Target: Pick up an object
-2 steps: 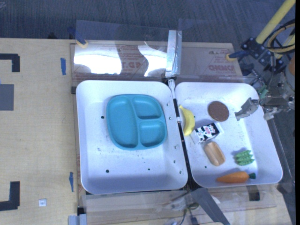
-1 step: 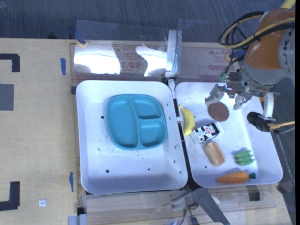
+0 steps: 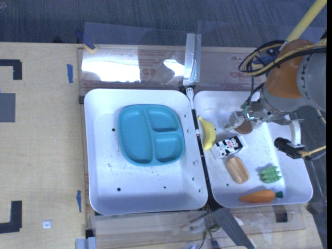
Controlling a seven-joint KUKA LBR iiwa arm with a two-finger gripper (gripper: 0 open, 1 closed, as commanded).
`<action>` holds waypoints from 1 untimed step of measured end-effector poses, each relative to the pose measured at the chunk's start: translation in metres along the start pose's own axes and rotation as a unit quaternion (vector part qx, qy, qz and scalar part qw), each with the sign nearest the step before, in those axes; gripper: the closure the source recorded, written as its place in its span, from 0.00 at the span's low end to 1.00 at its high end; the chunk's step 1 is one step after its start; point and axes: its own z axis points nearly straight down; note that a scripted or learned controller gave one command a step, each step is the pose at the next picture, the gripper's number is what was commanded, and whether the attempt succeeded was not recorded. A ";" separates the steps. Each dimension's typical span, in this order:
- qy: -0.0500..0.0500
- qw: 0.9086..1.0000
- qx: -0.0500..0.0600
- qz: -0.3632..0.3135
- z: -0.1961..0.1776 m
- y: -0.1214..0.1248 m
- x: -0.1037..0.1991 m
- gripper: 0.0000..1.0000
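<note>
The right bin [image 3: 298,193] holds a yellow banana [image 3: 208,133] by its left wall, a black-and-white spotted box [image 3: 229,146], a tan bread roll [image 3: 237,169], a green leafy piece [image 3: 270,174] and an orange carrot [image 3: 258,196]. My gripper [image 3: 243,120] hangs low over the upper middle of this bin, at the end of the grey arm with its orange band [image 3: 284,72]. Right below it sits a small brown round object [image 3: 244,128], partly hidden by it. The gripper is up and to the right of the spotted box.
The left bin [image 3: 98,180] contains a blue divided plate [image 3: 151,134]. A ridge where the two bins meet [image 3: 198,149] runs between them. Cables [image 3: 259,56] loop above the wrist. Tan bench surface [image 3: 41,139] lies to the left.
</note>
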 end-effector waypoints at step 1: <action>-0.002 1.000 -0.004 0.001 -0.013 0.003 -0.001 1.00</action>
